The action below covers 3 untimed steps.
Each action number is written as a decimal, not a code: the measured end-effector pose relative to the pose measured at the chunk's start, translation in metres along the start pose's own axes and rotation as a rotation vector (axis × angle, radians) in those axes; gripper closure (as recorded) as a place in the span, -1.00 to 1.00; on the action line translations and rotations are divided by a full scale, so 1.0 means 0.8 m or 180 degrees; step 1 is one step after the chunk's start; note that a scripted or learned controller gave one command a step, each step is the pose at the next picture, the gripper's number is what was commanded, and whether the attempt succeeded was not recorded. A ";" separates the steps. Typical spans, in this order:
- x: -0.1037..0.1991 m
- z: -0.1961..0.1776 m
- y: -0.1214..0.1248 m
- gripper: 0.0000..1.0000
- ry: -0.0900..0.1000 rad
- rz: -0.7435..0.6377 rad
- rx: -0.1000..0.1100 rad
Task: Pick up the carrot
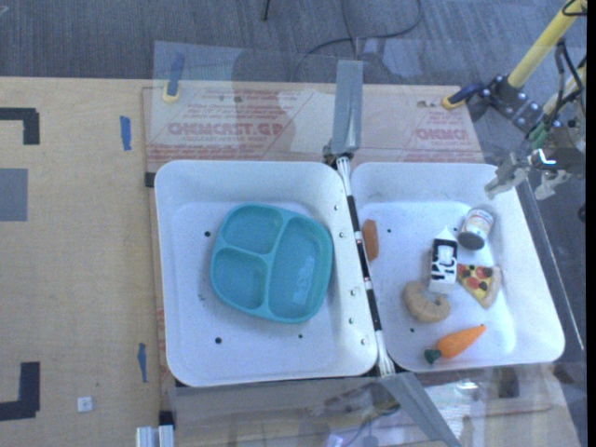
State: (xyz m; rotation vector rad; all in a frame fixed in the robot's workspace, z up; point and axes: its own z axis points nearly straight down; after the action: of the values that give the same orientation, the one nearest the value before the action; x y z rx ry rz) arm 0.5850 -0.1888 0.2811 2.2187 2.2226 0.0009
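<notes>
You look down from one fixed camera above the bench [74,250], tilted toward twelve o'clock, both bins [177,189] fully in frame, arm side at three o'clock.

Place: a robotics lab or test cell, not a home or kitchen.
Bench: a plywood bench top [74,277] marked with black tape corners and blue tape strips.
Bins: two shallow white bins, left bin [177,343] and right bin [535,338], set side by side and joined by a hinged strip.
Shielding: clear plastic sheets [233,124] with red printing, clamped behind the bins.
Contents: toy food and a teal divided plate [272,262], laid out as test props.
Floor: grey carpet [112,17] with a loose black cable [377,7].
Rigging: a yellow pole [545,40] and clamps at the upper right.
</notes>
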 end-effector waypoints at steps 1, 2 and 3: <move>-0.034 0.185 -0.064 -1.00 0.0001 0.0498 0.0003; -0.002 0.220 -0.102 -1.00 -0.0003 -0.0207 -0.0013; 0.023 0.230 -0.121 -1.00 -0.0071 -0.1115 -0.0095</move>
State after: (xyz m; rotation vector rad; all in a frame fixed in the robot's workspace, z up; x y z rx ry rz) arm 0.4882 -0.1702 0.0966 1.7765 2.5451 0.0086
